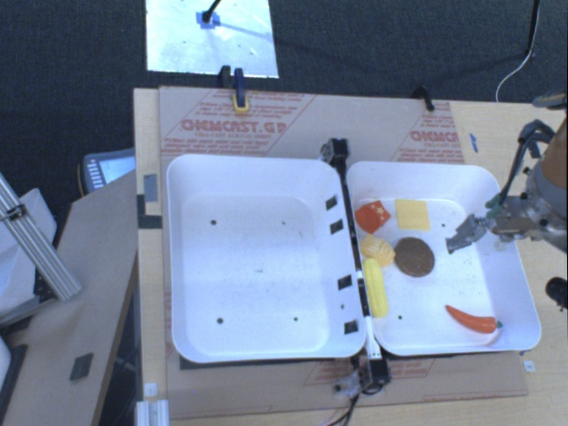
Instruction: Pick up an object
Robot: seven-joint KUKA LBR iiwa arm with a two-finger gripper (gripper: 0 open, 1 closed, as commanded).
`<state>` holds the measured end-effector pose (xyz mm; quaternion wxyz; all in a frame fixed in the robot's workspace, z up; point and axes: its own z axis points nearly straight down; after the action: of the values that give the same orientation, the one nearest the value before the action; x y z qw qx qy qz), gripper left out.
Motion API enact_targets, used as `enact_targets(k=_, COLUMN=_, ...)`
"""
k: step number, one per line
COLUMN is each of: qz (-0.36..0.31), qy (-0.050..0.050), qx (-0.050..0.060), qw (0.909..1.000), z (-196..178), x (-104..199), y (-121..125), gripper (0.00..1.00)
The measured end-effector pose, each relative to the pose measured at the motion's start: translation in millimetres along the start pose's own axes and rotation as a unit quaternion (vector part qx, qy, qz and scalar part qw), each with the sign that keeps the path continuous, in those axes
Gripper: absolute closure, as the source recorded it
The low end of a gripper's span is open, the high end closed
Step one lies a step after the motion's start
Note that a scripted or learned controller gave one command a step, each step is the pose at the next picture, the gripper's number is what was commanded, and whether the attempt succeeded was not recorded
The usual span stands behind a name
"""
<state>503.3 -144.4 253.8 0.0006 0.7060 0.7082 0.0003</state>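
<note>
The right bin (444,174) holds several toy foods. A red piece (374,215) and a flat yellow square (412,214) lie toward its back. A brown disc (414,257) sits in the middle, with a lumpy yellow piece (377,251) just left of it. A yellow corn cob (376,288) lies along the left wall. A red chili pepper (471,319) rests near the front right corner. My gripper (464,235) hangs over the right half of this bin, right of the brown disc and apart from it. Nothing shows in its grasp.
The left bin (182,264) stands beside the right one, with black clips (342,229) along the shared wall. A yellow clamp (240,96) sits at the board's back edge. A cable (524,51) hangs at the top right. An aluminium bar (31,238) leans at the left.
</note>
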Motion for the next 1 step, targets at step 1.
enact_targets(k=1, qz=-0.002, qy=0.0, qx=-0.001, qw=1.0, z=92.0, x=2.5, y=79.6, gripper=0.0)
